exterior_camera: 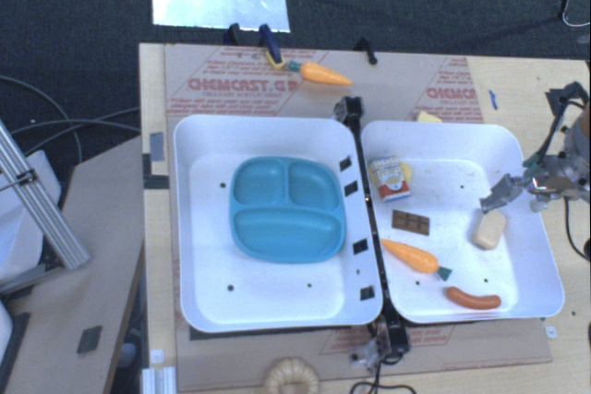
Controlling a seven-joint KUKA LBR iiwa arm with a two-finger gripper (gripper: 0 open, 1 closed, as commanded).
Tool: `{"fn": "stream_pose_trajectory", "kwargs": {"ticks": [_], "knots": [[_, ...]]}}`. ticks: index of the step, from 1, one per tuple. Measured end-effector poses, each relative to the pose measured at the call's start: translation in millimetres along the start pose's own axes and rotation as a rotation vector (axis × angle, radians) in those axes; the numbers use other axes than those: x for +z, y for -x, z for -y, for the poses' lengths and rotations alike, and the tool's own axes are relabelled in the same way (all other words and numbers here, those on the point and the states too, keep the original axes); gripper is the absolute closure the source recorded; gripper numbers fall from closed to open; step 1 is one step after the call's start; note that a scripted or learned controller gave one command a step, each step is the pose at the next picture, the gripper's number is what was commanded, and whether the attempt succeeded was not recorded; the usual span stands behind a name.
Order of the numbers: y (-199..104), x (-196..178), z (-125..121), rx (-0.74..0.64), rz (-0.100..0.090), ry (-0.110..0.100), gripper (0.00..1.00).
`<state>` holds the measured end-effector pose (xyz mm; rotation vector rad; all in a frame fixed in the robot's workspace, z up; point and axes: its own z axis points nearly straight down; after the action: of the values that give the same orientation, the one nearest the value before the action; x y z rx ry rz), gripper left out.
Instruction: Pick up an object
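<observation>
The right white bin holds several toy foods. A small red and yellow carton stands near its left wall. A brown chocolate bar lies below the carton, with an orange carrot under that. A red-brown sausage rests near the front edge. A pale beige lump sits toward the right side. My gripper reaches in from the right, low over the bin, just above and beside the beige lump. Nothing shows in its grasp.
The left white bin holds a blue divided plate. A second carrot lies on the cardboard behind the bins, and a small yellow piece sits at the right bin's back rim. A black hinge strip runs between the bins.
</observation>
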<state>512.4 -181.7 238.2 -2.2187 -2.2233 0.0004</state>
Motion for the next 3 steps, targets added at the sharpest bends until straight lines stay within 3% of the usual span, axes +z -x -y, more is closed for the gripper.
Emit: {"fn": "stream_pose_trajectory", "kwargs": {"ticks": [3], "knots": [[5, 132, -16, 0.001, 0.004, 0.005, 0.00]]}}
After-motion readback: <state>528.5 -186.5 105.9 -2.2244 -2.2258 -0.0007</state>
